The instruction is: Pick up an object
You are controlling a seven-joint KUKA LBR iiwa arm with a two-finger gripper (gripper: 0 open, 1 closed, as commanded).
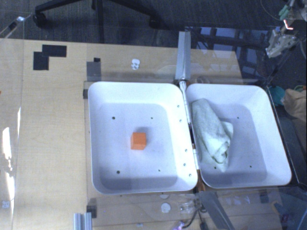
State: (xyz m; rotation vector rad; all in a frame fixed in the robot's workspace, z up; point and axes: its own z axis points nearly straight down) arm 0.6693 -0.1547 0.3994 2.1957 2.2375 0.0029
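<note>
**Camera view: orange cube alone in the left bin**

Camera view from above the bench puts a small orange cube [138,141], seemingly foam or plastic, on the floor of the left shallow white plastic bin [103,99], slightly nearer the bin's front wall than its back wall and roughly midway between its side walls. Nothing touches the cube. Just right of that bin, touching it along a shared edge, sits the second shallow white bin [261,128]. A crumpled white cloth towel [211,133] lies in this second bin against the wall nearest the cube's bin, stretched from back to front. Both bins rest on a pale wooden benchtop [48,143]. Beyond the cube's bin, on the benchtop's far left, are black tape patches [48,56]. Whether the gripper is clenched or released cannot be told from this view.
</note>
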